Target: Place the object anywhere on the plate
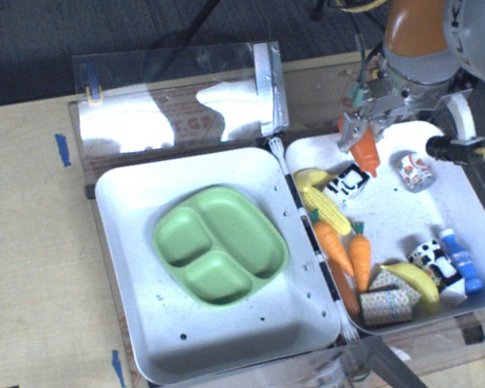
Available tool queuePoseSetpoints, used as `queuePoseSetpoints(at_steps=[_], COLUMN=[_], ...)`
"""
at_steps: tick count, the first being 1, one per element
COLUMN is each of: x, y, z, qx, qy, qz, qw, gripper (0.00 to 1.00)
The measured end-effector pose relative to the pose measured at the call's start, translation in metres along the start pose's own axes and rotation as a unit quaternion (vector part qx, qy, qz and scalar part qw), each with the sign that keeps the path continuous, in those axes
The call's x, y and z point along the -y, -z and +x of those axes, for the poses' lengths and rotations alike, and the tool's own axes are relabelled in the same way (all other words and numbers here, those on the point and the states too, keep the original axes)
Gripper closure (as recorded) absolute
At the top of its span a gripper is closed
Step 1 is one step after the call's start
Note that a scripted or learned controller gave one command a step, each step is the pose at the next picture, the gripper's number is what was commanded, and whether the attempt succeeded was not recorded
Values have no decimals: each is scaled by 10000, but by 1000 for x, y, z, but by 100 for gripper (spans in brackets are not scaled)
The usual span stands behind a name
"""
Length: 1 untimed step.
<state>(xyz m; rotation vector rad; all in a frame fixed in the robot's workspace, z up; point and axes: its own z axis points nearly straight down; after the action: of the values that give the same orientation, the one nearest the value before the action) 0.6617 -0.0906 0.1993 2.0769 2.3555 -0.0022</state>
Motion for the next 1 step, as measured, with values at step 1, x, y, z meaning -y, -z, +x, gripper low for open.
queuePoseSetpoints(at_steps=[1], x=[3], y=[-14], z=[81], qx=[-13], qy=[1028], qz=[3], qw=[9947], gripper=[100])
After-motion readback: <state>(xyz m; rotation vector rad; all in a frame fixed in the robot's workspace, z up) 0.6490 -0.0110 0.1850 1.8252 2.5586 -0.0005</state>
